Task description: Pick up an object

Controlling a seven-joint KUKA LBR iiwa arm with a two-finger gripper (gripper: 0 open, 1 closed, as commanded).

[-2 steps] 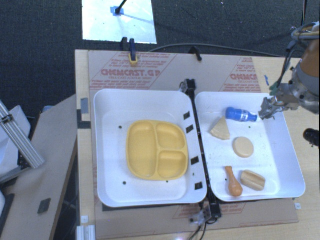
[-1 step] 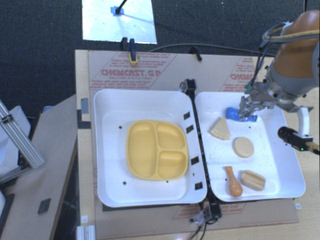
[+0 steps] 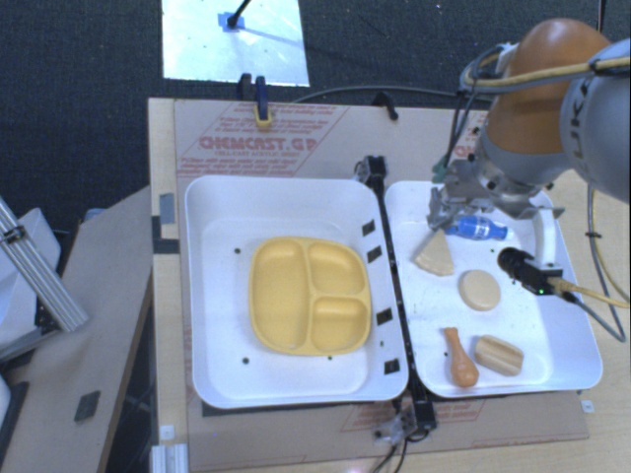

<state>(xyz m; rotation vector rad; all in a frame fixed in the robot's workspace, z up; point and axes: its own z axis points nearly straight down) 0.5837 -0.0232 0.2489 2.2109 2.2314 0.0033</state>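
The hand [image 3: 441,208] hangs low over the far part of the right bin [image 3: 582,363], just beside a small bottle [image 3: 477,229] with a blue label; whether it is wide or narrow cannot be told. The bottle lies on its side, long axis running left to right. Nearer sit a pale wedge [image 3: 434,255], a round biscuit [image 3: 480,290], a bread roll [image 3: 499,355] and an orange drumstick [image 3: 459,357]. The left bin [image 3: 212,294] holds a yellow divided tray [image 3: 310,295].

Red "CHEMCAST GP" print on board [image 3: 258,146] behind bins.
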